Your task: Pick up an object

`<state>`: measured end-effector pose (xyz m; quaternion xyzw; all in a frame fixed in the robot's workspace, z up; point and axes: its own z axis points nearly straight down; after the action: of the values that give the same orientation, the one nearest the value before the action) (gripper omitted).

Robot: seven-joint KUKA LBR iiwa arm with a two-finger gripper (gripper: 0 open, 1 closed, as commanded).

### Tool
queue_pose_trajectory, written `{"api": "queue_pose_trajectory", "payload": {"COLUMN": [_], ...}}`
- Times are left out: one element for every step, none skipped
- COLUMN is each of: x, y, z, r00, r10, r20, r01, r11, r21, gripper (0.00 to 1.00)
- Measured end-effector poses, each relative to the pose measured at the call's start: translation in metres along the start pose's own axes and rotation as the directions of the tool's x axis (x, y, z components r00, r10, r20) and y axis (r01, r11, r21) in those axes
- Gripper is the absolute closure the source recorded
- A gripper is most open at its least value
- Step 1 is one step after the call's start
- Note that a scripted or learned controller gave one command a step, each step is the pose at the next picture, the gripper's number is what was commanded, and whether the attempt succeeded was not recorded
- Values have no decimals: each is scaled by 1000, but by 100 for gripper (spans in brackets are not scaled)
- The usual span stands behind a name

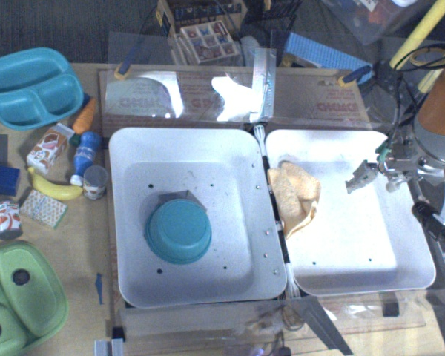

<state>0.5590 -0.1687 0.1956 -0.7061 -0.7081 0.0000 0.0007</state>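
A teal bowl (179, 231) lies upside down in the left bin (133, 162). In the right bin (371, 258), a crumpled tan cloth (294, 196) rests against the left wall. My gripper (375, 182) hangs over the right bin's upper right part, well to the right of the cloth. It is open, its two grey fingers (358, 176) spread apart with nothing between them. The arm's orange band (437, 110) shows at the right edge.
Left of the bins the bench holds a teal divided tray (33, 86), a banana (53, 185), a blue bottle (84, 156), a small can (95, 181), snack packets and green dishes (18, 302). Boxes and cables crowd the back edge.
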Motion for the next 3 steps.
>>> {"api": "queue_pose_trajectory", "payload": {"x": [49, 64, 71], "y": [73, 13, 64], "z": [105, 105, 105], "r00": [981, 980, 983], "r10": [-194, -199, -185], "r20": [6, 4, 5], "r01": [194, 199, 185], "r11": [981, 980, 983], "r21": [-13, -12, -12], "gripper": [0, 0, 0]}}
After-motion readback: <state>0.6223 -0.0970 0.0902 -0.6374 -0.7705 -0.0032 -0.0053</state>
